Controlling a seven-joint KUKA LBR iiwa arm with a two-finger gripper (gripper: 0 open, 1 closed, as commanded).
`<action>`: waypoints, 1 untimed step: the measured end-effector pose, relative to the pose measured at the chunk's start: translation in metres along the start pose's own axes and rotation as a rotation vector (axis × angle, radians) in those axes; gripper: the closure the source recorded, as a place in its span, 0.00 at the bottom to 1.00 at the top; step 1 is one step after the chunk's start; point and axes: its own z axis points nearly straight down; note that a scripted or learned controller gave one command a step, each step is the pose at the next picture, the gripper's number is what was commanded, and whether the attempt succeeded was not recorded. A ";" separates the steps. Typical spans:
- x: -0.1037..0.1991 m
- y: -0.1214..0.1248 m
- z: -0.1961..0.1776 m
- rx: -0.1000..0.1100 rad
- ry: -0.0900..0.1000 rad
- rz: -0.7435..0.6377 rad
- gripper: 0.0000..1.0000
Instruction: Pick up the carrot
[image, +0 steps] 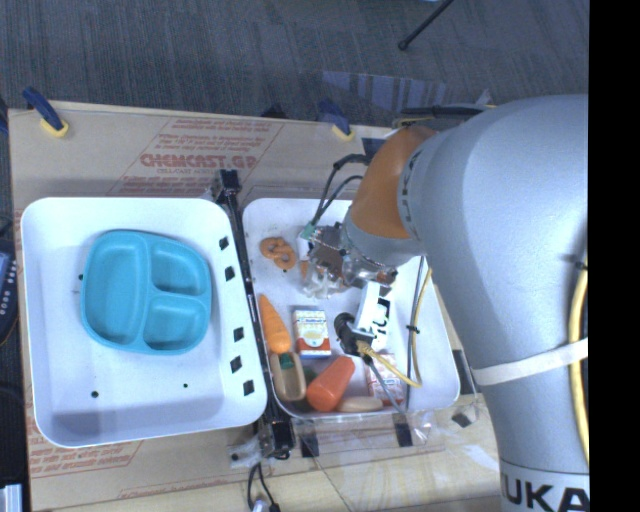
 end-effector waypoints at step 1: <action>0.000 0.000 0.000 0.000 0.000 0.000 0.00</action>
